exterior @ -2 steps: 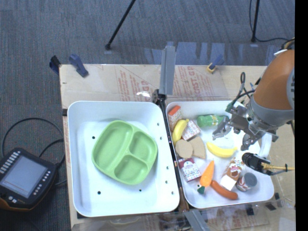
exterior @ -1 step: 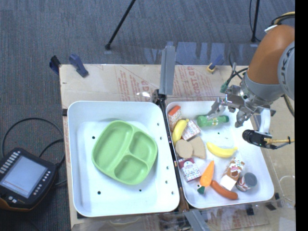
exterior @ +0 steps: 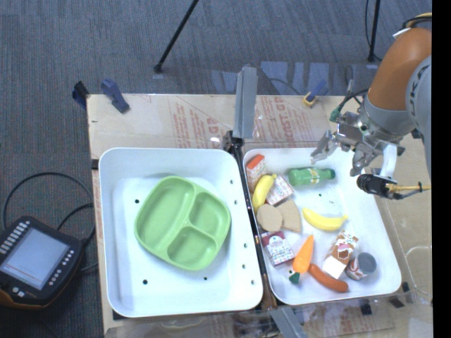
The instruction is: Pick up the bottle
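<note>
Two bins; I see gripper (exterior: 344, 150) w/ fingers spread wide, holding nothing, hovering just right of the green bottle (exterior: 311, 177) in right bin (exterior: 380, 220).

The gripper (exterior: 344, 152) is seen over the right bin's (exterior: 384, 220) far end. The bottle (exterior: 311, 177) lies on its side just below-left of it, untouched, beside a banana (exterior: 262, 191).
</note>
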`<state>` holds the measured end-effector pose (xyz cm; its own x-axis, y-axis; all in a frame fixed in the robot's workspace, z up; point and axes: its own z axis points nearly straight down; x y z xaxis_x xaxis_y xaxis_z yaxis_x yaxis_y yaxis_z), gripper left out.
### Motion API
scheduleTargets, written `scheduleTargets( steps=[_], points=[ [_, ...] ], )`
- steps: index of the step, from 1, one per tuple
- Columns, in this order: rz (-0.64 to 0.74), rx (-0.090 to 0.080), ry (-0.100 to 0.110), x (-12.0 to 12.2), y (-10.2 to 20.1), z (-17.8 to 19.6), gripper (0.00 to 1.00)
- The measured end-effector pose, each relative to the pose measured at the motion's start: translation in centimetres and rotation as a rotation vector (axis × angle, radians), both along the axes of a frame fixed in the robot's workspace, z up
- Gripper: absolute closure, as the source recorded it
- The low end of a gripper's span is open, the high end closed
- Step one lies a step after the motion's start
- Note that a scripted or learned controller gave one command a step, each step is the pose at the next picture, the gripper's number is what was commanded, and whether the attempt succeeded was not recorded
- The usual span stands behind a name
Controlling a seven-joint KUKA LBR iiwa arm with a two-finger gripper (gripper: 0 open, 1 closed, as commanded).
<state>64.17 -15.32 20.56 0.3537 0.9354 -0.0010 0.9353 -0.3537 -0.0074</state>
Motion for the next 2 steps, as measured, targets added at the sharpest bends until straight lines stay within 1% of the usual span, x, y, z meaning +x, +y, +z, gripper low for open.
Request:
scheduleTargets(
  steps=[1,2],
  points=[
    [-0.012,0.001,0.014,-0.14,-1.36,-10.8,0.0],
    [-0.006,0.003,0.011,0.09,-1.14,-10.1,1.0]
  ],
)
